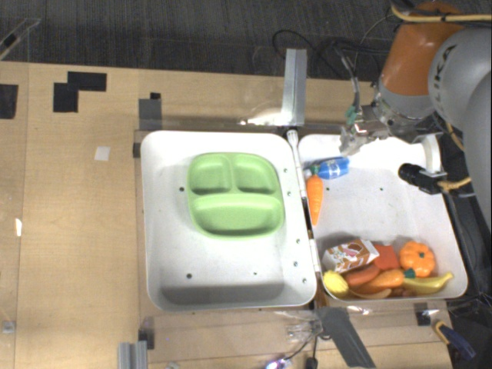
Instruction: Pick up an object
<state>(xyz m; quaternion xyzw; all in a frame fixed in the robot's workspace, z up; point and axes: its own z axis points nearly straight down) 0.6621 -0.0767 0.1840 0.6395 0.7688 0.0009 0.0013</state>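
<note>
The gripper [355,133] hangs over the right bin [384,206], near its back edge; I cannot tell how it is set. The closest thing, a small blue bottle [330,167], lies at its seven o'clock, long side running nearly left-right, beside the carrot [314,196].

plate [234,193] in left bin [161,229], carrot [314,196] right

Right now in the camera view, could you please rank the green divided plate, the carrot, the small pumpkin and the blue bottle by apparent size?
1. green divided plate
2. carrot
3. small pumpkin and blue bottle look alike, unranked.
</note>
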